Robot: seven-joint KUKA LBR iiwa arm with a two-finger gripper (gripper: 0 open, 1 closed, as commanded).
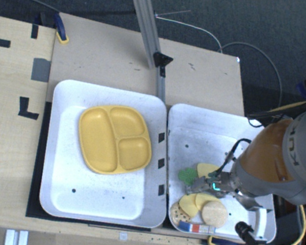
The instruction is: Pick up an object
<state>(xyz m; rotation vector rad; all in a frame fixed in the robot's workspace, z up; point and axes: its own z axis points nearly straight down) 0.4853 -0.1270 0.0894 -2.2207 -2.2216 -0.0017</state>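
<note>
Camera view: grey claw [210, 185] is low in the right white plastic bin [200, 121], whether clenched or released I cannot tell. Just left of it lies a green leafy toy piece [187, 175], a pale yellow piece [206, 169] just above. Right below: yellow wedge pieces [192, 203] and a round tan biscuit-like disc [214, 213], touching each other. Far left, a yellow divided plastic tray [115, 139] sits in the left white bin [57, 131]. Best bet, I'd say: pick one piece, centre on it, avoid the crowded neighbours.

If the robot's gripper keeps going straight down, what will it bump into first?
Probably the green item or the pale yellow pieces heaped right under the gripper in the right bin. Depth is hard to judge here.
</note>
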